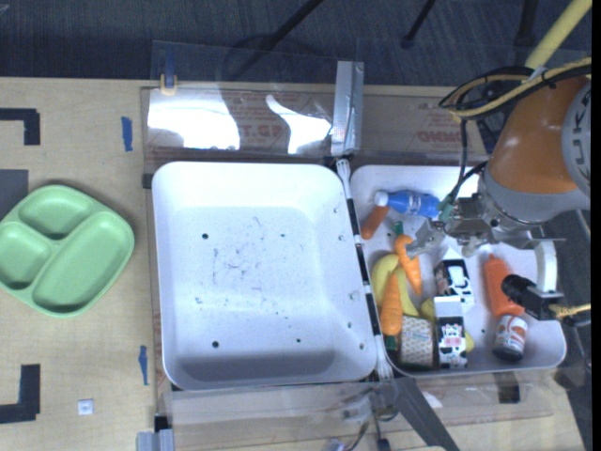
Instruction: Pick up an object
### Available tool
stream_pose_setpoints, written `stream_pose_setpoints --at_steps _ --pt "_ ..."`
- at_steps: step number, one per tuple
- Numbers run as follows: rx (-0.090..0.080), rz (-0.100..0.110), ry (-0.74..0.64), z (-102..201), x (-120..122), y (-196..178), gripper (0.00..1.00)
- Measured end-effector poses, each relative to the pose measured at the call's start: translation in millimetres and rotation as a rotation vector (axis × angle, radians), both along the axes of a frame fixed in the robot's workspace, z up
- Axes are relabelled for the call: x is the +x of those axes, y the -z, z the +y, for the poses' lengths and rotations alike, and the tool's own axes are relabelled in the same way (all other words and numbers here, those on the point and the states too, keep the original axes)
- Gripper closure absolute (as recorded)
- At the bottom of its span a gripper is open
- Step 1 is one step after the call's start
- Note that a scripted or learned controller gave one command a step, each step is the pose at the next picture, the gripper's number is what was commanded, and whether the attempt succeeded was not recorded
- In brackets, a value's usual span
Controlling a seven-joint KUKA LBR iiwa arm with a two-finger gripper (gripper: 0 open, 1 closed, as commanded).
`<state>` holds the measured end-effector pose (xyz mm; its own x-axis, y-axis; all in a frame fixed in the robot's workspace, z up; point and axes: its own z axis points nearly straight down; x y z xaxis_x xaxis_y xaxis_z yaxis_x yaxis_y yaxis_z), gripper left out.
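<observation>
The right bin (554, 350) holds a heap of small objects. A blue bottle (413, 202) and a small orange bottle (374, 221) lie at its far left corner. Below them are a carrot (407, 259), a yellow banana (386, 277), a black-and-white box (454, 280), a cow-patterned carton (452, 334) and a patterned roll (416, 341). An orange bottle with a red label (504, 303) lies to the right. My gripper (457, 235) hangs over the bin's middle, just above the black-and-white box and right of the carrot. Nothing shows in its grasp.
The left white bin (188, 195) sits beside the right one, with a raised divider (362, 252) between them. A green divided plate (61, 249) rests on the bench at far left. A clear panel (244, 111) stands behind the left bin. The arm's orange band (535, 148) looms over the right bin's far side.
</observation>
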<state>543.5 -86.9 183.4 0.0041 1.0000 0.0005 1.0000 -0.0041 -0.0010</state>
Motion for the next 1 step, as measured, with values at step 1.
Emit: stream_pose_setpoints --at_steps 1 --pt "-0.001 -0.002 -0.056 21.6 37.6 -98.1 0.0"
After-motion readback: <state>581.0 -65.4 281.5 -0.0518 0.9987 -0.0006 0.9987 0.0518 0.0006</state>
